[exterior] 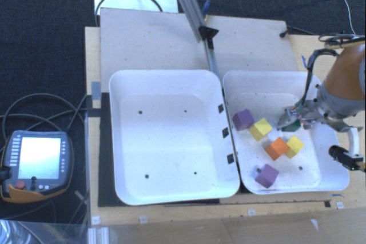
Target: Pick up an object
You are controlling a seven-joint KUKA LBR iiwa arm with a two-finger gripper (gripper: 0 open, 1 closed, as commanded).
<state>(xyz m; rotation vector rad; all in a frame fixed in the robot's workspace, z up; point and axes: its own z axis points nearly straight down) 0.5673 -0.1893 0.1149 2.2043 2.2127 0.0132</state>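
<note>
Wooden surface (251, 220) carries two white bins; in the right bin (337, 183) my jaws (291, 122), whose spacing I cannot tell, hover just beside the packed orange block (277, 148) and yellow block (294, 146), so descent risks nudging both without capture.

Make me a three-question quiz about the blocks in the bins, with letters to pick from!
1. Where are the blocks?
A. the left bin
B. the right bin
C. the floor

2. How many purple blocks are there?
A. two
B. four
C. none

3. What is the orange block doing?
A. lying in the bin
B. sitting on the robot's arm
C. standing on the bench

Answers:
1 B: all lie in the right bin.
2 A: one purple block up high, one purple block low.
3 A: the orange block rests beside a yellow block.
</note>
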